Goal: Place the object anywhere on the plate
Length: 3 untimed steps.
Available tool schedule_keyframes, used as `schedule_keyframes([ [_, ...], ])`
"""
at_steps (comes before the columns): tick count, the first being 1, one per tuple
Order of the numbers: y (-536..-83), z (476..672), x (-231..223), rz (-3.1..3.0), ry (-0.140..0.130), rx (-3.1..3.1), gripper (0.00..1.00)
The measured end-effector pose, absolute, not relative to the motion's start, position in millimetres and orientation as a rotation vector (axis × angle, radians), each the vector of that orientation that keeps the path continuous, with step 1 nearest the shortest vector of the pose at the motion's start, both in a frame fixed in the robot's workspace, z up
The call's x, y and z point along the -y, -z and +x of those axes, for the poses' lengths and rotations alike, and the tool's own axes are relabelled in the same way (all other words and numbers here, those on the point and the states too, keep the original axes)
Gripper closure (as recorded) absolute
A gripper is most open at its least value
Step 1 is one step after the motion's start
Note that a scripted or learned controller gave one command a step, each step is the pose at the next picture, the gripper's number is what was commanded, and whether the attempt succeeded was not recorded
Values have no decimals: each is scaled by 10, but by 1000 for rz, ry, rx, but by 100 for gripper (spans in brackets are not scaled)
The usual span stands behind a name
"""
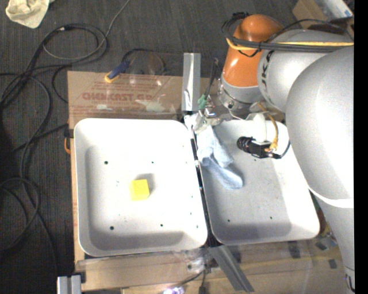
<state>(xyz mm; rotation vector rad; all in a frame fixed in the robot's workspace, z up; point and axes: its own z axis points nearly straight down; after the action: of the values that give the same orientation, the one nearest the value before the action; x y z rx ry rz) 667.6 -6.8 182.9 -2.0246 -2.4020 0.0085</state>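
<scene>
A small yellow block [140, 189] lies alone on the floor of the left bin [86, 138], a little left of that bin's centre and nearer its front wall than its back wall, well apart from the gripper [206, 118], which sits over by the back corner where the two bins meet. All around the block the white floor is bare, with open room on every side before the raised rims. Behind the left bin, a flat brown cardboard sheet [115, 95] with red lettering lies along the back of the counter, with a blue-and-yellow clip [115, 72] at its far edge and black cables [34, 103] looping over the dark floor beyond the counter's left edge. A crumpled pale cloth [26, 11] rests on the floor at the far left corner of the view. Between the bins the two inner rims run side by side, touching or nearly so. In the right bin [270, 224] a light blue-white rag [221, 163] hangs or trails from the back-left corner toward the bin's middle. How the gripper stands there is hidden by the wrist and the rag, so I cannot tell. The grey arm [310, 74] with its orange band [250, 51] covers the right bin's back-right part.
</scene>
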Motion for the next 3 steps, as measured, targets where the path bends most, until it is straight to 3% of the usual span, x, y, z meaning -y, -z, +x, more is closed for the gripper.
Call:
schedule_keyframes([
  [1, -2700, 6514, 1466, -2171, -6, 2274, 100],
  [2, -2825, 6501, 1530, -2271, -4, 2170, 100],
  [3, -2619, 6496, 1686, -2352, -5, 2080, 100],
])
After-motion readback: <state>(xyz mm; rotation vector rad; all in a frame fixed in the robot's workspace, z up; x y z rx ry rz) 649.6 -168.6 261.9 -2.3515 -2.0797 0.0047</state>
